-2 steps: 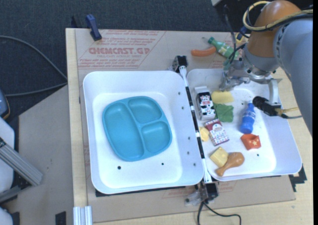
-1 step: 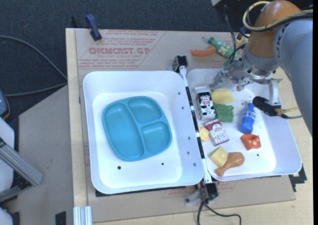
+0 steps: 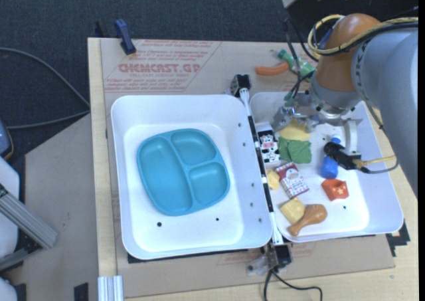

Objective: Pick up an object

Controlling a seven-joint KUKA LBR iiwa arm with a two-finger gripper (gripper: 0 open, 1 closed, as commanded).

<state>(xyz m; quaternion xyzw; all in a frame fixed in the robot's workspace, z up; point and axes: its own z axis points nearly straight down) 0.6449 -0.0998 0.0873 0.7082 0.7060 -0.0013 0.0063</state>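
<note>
Two shallow white plastic bins sit side by side on a bench topped with brown printed cardboard (image 3: pixel 159 67). The left bin (image 3: pixel 126 120) has rounded corners and a smooth glossy floor; a teal divided plate (image 3: pixel 184 171), rounded-rectangular with three compartments, lies flat near its middle, with bare white floor all around it.

The right bin (image 3: pixel 378 216) is crowded. Along its left wall: a small black-and-white patterned piece (image 3: pixel 267 146), a red-and-white packet (image 3: pixel 291 181), and a pale yellow chunk (image 3: pixel 291 210). A tan drumstick-shaped toy (image 3: pixel 309 216) lies near the front edge, touching the yellow chunk. A green crumpled-looking piece (image 3: pixel 296 151) sits mid-bin with a yellow piece (image 3: pixel 295 132) just behind it. A blue block (image 3: pixel 330 167) and a red-orange toy (image 3: pixel 336 189) lie to the right, close together. Open floor remains at the front right corner.

The gripper (image 3: pixel 307 115) hangs over the back of the right bin, just above the yellow and green pieces; cannot tell how its fingers stand, the metal wrist and cables cover them. An orange carrot-like toy (image 3: pixel 272 69) lies on the cardboard behind the bin.
</note>
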